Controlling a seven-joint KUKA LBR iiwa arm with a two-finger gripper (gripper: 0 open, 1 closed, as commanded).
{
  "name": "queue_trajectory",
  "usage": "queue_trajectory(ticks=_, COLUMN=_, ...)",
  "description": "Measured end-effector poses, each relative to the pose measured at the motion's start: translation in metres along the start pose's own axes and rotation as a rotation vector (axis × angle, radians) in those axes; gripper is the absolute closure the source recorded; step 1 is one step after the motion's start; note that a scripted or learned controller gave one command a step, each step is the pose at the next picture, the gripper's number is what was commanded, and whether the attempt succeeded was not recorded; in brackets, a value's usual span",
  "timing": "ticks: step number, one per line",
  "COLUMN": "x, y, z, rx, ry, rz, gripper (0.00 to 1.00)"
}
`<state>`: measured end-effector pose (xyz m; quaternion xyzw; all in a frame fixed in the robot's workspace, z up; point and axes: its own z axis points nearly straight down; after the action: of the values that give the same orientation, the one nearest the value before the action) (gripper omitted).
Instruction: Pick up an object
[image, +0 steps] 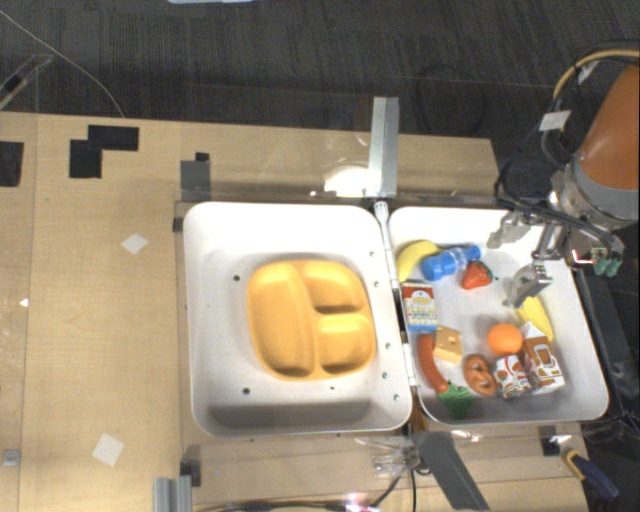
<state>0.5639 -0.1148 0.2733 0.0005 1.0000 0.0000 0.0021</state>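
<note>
**Gripper poised, nothing lifted yet**

The gripper (530, 268) hangs over the right bin (590, 395) near its far right corner, fingers apart and empty. Just beneath sit a corn cob (538, 317), strawberry (477, 275) and orange (506, 338). Descent, grasp and lift all remain.
</note>
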Motion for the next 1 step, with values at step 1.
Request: queue_trajectory(ticks=1, x=0.0409, y=-0.0423, z=0.1369, rx=-0.002, ry=0.011, rz=0.113, gripper=0.00)
